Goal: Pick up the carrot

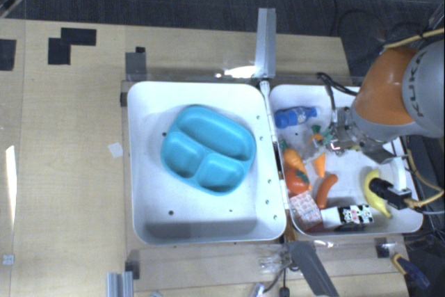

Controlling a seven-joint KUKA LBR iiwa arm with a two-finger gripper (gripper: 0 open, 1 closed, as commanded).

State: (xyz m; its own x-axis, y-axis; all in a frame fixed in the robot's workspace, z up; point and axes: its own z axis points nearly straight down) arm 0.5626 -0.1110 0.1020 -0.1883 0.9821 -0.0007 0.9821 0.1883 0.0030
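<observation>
Blue tray [207, 148], two white bins [146, 219], one carrot [294, 161], one banana [374, 195]

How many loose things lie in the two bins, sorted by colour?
Blue: 2, the divided plate in the left bin and the small bottle in the right bin
Orange or red: 4, all in the right bin, including the carrot
Yellow: 1, the banana
White and black: 2, at that bin's near edge
Total: 9. More may lie hidden under the gripper.

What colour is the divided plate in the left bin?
Light blue plate, seen in the camera view.
</observation>
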